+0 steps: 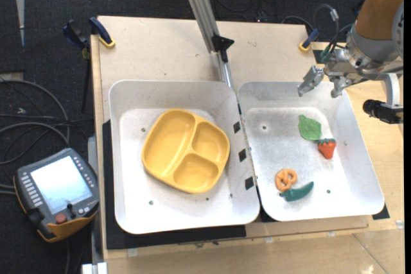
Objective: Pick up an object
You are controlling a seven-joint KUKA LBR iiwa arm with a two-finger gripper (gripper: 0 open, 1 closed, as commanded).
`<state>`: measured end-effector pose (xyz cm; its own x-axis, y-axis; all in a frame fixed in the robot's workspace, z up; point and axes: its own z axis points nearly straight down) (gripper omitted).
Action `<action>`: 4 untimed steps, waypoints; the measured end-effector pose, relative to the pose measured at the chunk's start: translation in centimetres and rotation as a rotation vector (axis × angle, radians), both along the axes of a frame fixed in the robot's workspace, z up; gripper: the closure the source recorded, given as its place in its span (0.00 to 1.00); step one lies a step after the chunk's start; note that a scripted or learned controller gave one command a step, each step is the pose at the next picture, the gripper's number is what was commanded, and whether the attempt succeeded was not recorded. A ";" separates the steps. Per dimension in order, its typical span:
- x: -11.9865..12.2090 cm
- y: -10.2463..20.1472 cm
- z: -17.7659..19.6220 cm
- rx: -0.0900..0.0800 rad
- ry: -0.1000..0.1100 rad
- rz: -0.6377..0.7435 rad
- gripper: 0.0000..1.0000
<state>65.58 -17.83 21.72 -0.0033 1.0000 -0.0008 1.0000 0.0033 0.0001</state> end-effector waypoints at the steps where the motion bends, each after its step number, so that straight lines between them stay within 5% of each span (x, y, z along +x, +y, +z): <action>1: 0.0 0.0 0.0 0.000 0.000 0.000 0.00; 4: 0.8 0.8 -12.3 0.000 0.002 0.001 0.00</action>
